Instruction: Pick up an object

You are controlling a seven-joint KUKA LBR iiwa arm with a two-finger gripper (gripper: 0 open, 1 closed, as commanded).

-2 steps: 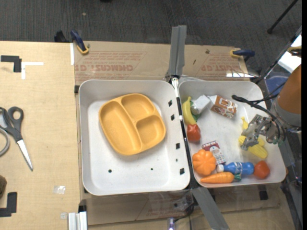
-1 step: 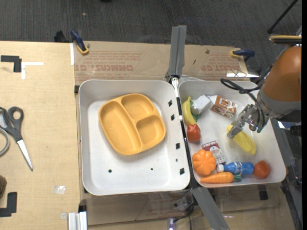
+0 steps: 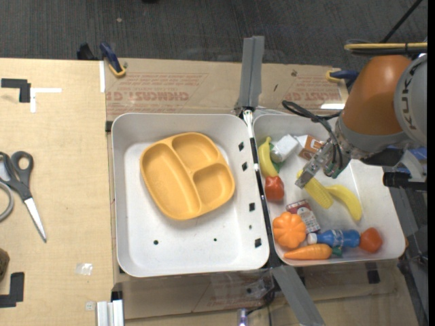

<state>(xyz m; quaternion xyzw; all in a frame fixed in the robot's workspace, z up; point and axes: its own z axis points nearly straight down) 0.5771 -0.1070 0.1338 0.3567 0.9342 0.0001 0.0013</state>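
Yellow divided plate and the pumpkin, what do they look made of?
Yellow divided plate: likely moulded plastic, matte to satin; uniform colour, rounded compartment ridges, only soft highlights.
Pumpkin: probably toy plastic or rubbery vinyl, slightly glossy; saturated orange, smooth ribs with small bright glints. Hard or soft can't be told from this view.

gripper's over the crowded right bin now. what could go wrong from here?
1. Clutter: the gripper hangs among a yellow banana-shaped toy, a white block and a red pepper that lie close together; a descent may nudge neighbours or pinch two at once.
2. The banana-shaped toy looks curved and smooth, so it may roll or slip out.
3. The pumpkin and carrot lie near the bin wall, leaving little room if targeted.
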